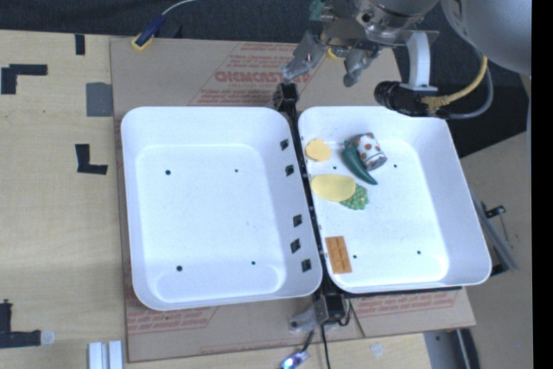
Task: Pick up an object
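The right bin (449, 186) holds a small yellow round piece (318, 150), a larger yellow oval piece (333, 187) with a green leafy bit (355, 199) at its side, a green pepper-like object (358, 162), a small red and white can (371, 149) and an orange flat block (338, 254). My gripper (327, 65) hangs high above the far edge of the bins, near the divider. Its two fingers are spread apart, with nothing between them.
The left bin (138, 186) lies beside the right one on a cardboard sheet (233, 78). Black clips (296, 220) line the seam between the bins. A cable with a blue and yellow plug (149, 34) lies at the back left.
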Robot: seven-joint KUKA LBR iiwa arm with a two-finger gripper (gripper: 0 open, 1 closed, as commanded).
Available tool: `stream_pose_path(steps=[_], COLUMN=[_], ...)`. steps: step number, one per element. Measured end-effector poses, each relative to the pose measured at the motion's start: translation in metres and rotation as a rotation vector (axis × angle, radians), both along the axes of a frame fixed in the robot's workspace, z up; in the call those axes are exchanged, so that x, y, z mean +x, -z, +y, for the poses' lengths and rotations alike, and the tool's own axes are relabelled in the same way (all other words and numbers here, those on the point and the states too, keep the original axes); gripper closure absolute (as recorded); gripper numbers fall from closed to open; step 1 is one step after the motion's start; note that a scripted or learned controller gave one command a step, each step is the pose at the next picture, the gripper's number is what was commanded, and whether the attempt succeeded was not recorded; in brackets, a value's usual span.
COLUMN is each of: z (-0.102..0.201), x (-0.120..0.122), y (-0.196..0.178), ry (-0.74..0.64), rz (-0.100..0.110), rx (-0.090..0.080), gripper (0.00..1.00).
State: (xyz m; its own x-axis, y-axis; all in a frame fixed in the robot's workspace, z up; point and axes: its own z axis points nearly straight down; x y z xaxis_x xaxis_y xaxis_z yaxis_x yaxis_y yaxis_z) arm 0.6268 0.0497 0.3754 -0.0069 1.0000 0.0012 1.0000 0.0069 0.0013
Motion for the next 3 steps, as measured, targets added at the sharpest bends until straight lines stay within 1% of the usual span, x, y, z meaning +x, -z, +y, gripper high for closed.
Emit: stream_pose_path(steps=[1, 2, 3], z=[-0.003, -0.161, -0.176], x=[-0.001, 0.042, 0.041], y=[-0.009, -0.031, -0.155], ry=[0.003, 0.020, 0.007], rz=[0.002, -0.002, -0.013], rx=[-0.002, -0.008, -0.006], gripper=[1.00, 1.00, 1.00])
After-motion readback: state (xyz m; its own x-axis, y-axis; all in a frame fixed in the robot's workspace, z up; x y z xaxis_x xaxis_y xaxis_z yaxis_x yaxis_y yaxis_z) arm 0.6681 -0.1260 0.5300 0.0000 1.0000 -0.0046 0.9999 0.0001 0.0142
